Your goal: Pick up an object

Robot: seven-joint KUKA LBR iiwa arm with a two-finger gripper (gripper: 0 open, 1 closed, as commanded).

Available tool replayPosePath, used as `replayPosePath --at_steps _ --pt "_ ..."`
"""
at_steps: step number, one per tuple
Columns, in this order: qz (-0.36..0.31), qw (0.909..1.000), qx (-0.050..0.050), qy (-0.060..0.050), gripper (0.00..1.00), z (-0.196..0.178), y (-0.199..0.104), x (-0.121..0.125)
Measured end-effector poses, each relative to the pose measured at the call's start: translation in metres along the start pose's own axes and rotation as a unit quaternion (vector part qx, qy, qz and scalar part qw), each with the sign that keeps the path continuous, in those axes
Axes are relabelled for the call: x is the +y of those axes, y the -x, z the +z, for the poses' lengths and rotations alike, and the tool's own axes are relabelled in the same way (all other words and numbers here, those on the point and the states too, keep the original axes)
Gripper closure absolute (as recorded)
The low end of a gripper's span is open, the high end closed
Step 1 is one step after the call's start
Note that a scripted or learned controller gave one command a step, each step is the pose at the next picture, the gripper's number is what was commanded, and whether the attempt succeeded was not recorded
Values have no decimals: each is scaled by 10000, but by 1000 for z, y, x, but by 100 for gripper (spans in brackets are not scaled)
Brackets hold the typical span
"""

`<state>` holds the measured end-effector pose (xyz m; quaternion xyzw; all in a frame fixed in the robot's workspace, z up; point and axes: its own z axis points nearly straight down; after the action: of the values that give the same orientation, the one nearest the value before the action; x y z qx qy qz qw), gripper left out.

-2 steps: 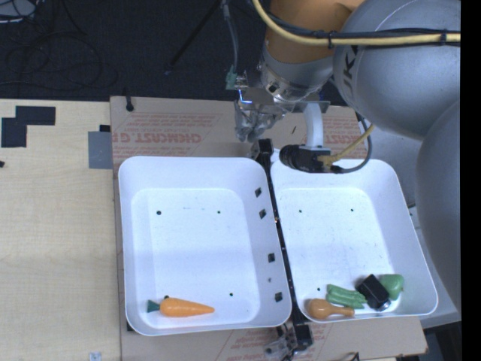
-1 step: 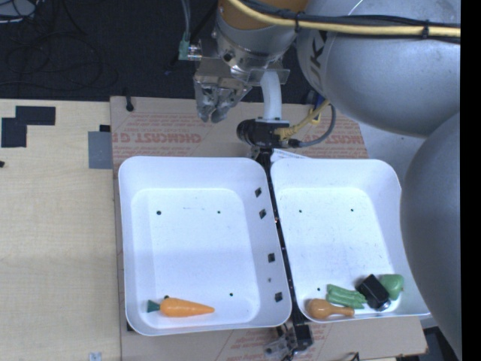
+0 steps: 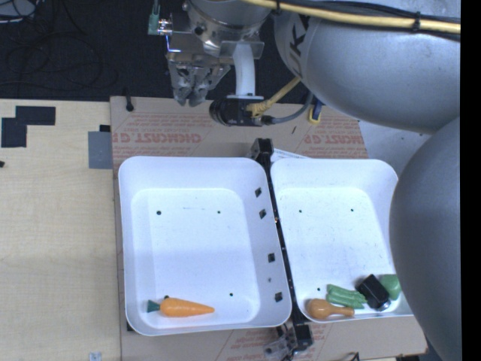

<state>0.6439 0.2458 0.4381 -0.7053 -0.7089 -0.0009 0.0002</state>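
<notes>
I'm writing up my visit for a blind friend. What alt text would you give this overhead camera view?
A grey robot arm's gripper hangs above the far edge of two shallow white bins. The left bin holds a toy carrot near its front; the right bin has an orange pear-shaped toy, green pieces and a black object clustered in its front corner.

Gripper hangs above the cardboard behind the left bin, nothing under or around it; open path toward the camera from it into left bin, whose floor is bare except carrot lying at the near wall, far from the gripper; right bin, to gripper's right past the black divider, has a crowded near-right corner: green pods, black block, orange piece touching or overlapping, tight against the wall
</notes>
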Motion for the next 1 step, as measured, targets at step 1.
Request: replayPosePath --at_steps 1 --pt "29 10000 -12 -14 100 -25 33 -16"
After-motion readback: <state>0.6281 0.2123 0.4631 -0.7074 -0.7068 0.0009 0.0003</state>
